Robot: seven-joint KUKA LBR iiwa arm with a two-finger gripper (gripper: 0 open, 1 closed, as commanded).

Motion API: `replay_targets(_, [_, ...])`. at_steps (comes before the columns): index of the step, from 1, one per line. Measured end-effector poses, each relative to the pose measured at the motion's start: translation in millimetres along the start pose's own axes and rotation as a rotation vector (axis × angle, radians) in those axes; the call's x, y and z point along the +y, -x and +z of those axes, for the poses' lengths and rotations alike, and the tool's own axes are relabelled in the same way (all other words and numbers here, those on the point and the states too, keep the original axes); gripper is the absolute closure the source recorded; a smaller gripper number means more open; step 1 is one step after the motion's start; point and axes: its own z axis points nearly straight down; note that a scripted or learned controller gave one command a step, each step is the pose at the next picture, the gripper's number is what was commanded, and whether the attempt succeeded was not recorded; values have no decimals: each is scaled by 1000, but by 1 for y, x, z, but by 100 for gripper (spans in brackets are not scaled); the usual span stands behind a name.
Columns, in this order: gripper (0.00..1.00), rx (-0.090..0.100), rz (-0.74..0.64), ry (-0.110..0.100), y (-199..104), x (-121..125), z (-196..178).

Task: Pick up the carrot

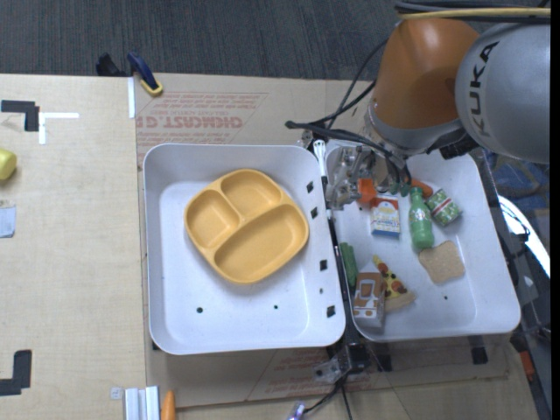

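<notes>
Nearest the front edge of the worktop [70,322], a small orange item [167,402] lies beside a white strip, too small to make out. Next come the two white bins. The left bin [175,313] carries a yellow divided plate [246,225], three compartments, sitting slightly tilted toward the bin's upper middle. In the right bin [490,309], closest to the front, a brown carton [368,297] lies along the left wall with a pizza slice toy [394,287] just beside it, and a green stick-like piece [349,264] lies just above the carton against the same wall. To their right sits a tan slice of bread [443,262]. Farther back, a green bottle [421,220] stands between a small white and blue carton [385,217] and a green can with a red and white label [444,207]. The carrot [367,188] is at the back left of this bin, a small orange shape right under the tool [352,178], which is down at the bin's upper left corner close to the dividing wall. From here I cannot tell whether the tool is clenched or released; the metal parts and cables blur together. Above it the arm [490,77] bulks in from the right, orange band and grey shell. Far off on the left worktop lies a yellow object [6,164], and a blue and yellow clip [144,73] sits near the back edge.
</notes>
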Motion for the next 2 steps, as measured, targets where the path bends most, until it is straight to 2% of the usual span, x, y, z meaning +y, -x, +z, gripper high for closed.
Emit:
replay_targets(1, [100, 5, -20, 0, -133, 23, 0])
replay_targets(2, [100, -2, -247, 1, -138, 47, -21])
